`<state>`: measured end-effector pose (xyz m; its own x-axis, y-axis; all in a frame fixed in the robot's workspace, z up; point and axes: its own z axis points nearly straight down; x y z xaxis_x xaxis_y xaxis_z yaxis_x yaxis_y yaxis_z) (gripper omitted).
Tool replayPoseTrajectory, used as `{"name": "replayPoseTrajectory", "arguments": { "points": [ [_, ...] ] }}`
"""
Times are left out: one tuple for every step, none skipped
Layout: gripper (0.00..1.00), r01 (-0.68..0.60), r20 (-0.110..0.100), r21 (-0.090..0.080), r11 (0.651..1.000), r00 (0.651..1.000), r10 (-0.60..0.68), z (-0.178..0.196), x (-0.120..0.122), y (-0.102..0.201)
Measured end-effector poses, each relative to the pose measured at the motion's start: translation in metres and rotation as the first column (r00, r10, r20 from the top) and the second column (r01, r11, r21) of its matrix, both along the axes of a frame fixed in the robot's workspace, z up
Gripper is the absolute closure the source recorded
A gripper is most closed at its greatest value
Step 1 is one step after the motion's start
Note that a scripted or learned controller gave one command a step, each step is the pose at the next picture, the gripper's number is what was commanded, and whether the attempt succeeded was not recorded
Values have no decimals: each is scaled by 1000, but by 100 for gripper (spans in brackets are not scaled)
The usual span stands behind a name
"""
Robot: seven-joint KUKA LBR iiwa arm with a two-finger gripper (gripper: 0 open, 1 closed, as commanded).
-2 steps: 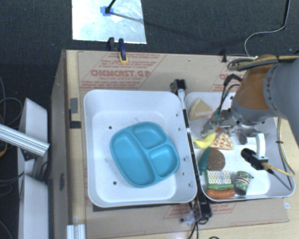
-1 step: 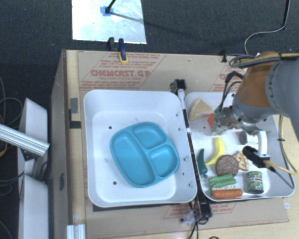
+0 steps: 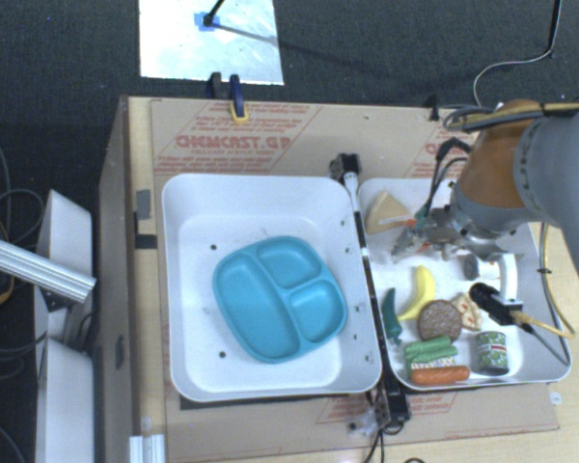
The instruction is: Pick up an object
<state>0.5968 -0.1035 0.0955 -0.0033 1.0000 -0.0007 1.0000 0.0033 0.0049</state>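
Observation:
The right bin (image 3: 550, 350) holds several toy foods. A pale cheese wedge (image 3: 387, 210) lies at its far left corner. A yellow banana (image 3: 421, 291) sits mid-bin, with a green pepper (image 3: 390, 314) to its left and a brown round patty (image 3: 439, 320) below it. Along the near wall lie a green piece (image 3: 430, 350), an orange carrot (image 3: 440, 375) and a small green can (image 3: 490, 352). My gripper (image 3: 420, 238) hangs low inside this bin, just right of the cheese wedge and above the banana. Nothing visible is held in it.
The left bin (image 3: 188, 230) holds a blue divided plate (image 3: 279, 297). A black divider (image 3: 364, 249) runs between the bins. A toast-like piece (image 3: 465, 312) lies right of the patty. The grey arm (image 3: 550, 162) with its orange band crosses the right bin's far right.

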Motion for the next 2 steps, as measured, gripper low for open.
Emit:
{"name": "replayPoseTrajectory", "arguments": {
  "points": [
    [0, 2, -5, 1, 1000, 1000, -2, -11, -39, 10],
    [100, 2, -3, 1, 1000, 1000, -2, -1, -38, 10]
  ]
}}
